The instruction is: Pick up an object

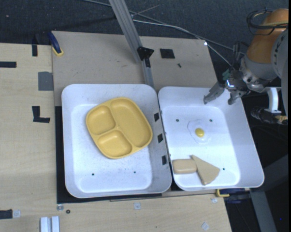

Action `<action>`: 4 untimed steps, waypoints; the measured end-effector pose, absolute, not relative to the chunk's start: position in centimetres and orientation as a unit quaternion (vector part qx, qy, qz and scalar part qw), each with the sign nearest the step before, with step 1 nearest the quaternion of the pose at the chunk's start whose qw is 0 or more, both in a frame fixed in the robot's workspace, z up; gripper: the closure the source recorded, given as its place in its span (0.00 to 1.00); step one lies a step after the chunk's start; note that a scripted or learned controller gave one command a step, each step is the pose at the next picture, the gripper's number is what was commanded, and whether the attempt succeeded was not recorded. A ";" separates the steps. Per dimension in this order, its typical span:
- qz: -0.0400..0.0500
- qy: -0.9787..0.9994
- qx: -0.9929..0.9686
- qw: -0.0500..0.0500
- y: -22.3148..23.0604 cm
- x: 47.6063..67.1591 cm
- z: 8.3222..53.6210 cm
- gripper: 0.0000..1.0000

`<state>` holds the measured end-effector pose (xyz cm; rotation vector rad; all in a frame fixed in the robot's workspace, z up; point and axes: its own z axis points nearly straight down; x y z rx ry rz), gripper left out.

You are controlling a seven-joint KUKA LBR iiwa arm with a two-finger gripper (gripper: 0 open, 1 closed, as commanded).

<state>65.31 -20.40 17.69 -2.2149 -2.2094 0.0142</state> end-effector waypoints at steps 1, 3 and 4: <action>0.001 -0.708 -0.707 0.000 -20.3 65.7 18.7 0.00; 0.001 -0.708 -0.706 -0.001 -20.4 65.4 8.3 0.00; 0.000 -0.709 -0.706 -0.003 -20.5 65.5 9.7 1.00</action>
